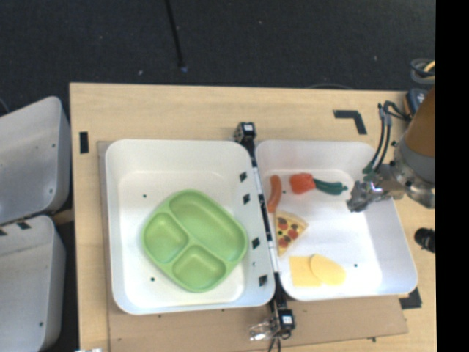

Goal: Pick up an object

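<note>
Looking down at a slant on a wooden bench (183, 112) that bears two shallow white bins side by side. The left bin (121, 182) holds a green divided plate (193, 239) with three compartments, lying near its middle. The right bin (381, 270) holds several toy foods — a sausage (274, 192) just beside the dividing wall, a red pepper with a green stem (308, 184) near the back, a pizza slice (287, 230) below the sausage, and a yellow cheese slice (306, 271) touching a round yellow chip (328, 270) toward the front.

The grey arm reaches in from the right, and its gripper (361, 194) hangs over the right side of the right bin, just beyond the tip of the pepper's green stem. Whether the jaws stand wide or narrow cannot be told; the tool is small and blurred, and nothing is seen between them.

No object is picked yet. The nearest candidate is likely the pepper, but the gripper sits off its thin stem end, not its body — a close there could pinch only the stem and slip, or nudge the pepper away. The flat cheese and pizza would be hard to get under and could slide against the bin floor.
</note>
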Tool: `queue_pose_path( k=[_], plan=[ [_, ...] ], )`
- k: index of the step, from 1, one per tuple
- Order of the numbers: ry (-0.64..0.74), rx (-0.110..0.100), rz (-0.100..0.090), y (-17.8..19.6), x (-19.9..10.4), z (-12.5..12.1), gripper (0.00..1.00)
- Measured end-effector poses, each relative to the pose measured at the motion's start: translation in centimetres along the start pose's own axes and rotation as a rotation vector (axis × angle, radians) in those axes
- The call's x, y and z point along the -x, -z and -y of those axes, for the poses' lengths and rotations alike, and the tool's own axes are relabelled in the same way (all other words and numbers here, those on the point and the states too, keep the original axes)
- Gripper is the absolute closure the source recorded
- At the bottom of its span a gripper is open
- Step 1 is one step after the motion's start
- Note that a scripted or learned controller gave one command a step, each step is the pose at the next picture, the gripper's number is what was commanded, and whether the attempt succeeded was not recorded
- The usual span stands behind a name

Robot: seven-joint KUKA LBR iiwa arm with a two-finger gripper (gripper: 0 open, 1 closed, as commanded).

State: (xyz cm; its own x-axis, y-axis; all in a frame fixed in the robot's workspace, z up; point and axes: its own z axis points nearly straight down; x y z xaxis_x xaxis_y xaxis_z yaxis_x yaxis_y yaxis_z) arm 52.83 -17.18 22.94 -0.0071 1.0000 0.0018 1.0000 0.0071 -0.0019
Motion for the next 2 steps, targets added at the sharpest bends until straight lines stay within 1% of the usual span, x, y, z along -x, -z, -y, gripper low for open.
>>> queue_pose_path(
  k=[1,2],
  plan=[
    [0.000,0.000,0.001,-0.5,-5.2,0.8,1.00],
    [0.000,0.002,0.001,0.0,-9.6,0.1,1.00]
  ],
)
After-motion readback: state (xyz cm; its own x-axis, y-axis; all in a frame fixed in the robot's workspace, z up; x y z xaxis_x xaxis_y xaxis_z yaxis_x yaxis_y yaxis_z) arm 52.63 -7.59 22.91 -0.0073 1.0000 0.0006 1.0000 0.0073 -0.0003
